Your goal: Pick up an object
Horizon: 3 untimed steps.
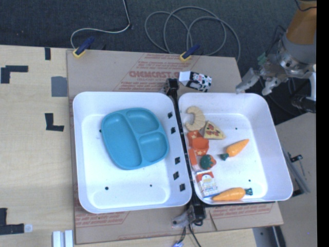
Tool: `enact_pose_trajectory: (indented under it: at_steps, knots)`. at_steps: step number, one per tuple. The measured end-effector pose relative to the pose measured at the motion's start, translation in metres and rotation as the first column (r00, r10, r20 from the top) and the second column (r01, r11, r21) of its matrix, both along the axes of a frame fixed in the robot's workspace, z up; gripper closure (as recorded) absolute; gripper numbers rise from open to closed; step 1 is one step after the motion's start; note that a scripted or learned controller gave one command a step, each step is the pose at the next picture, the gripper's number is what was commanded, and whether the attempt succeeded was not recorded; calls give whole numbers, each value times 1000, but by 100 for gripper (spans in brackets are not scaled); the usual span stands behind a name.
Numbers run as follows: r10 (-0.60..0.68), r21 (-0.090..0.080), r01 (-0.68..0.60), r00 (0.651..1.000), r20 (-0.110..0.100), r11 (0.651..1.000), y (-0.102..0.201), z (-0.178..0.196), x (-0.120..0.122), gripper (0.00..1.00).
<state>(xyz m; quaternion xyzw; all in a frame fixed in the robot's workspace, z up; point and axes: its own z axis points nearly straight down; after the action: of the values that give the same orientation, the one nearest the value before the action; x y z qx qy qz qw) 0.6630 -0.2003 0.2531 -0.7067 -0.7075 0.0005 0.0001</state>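
Toy food pieces lie loose in the right bin (272,138), gathered mostly along its left side next to the divider. Nearest the far wall is a tan croissant (195,117), with a pizza slice (213,131) just beside it on the right. Below these sit a red-orange tomato piece (199,143) and a small red fruit with a green top (207,161), close together. A carrot (236,148) lies tilted near the middle of the bin, apart from the others. Along the near wall, a small white carton with a red label (206,182) rests next to a second carrot (231,193), which lies almost level. The left bin (82,153) holds a blue divided plate (134,137), set toward its far half. Both bins sit on a brown cardboard sheet (149,73) over the bench. A small black-and-white toy (195,80) lies on the cardboard just beyond the bins' far edge, by the divider. The gripper (255,81) hangs beyond the far right corner of the right bin, outside its rim and well apart from all the food pieces. Its two fingers are spread apart with nothing between them. The arm's orange band (302,27) is visible above the wrist at the upper right.
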Motion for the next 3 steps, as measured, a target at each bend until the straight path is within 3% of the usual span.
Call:
enact_pose_trajectory:
  at_steps: [1, 2, 3]
  knots:
    - [-1, 0, 1, 1000, -3, 1000, -24, -98, -34, 0]
    - [0, 0, 0, 1000, 2, 1000, -24, -166, -93, 0]
    - [0, 0, 0, 1000, 5, 1000, 47, -166, -135, 0]
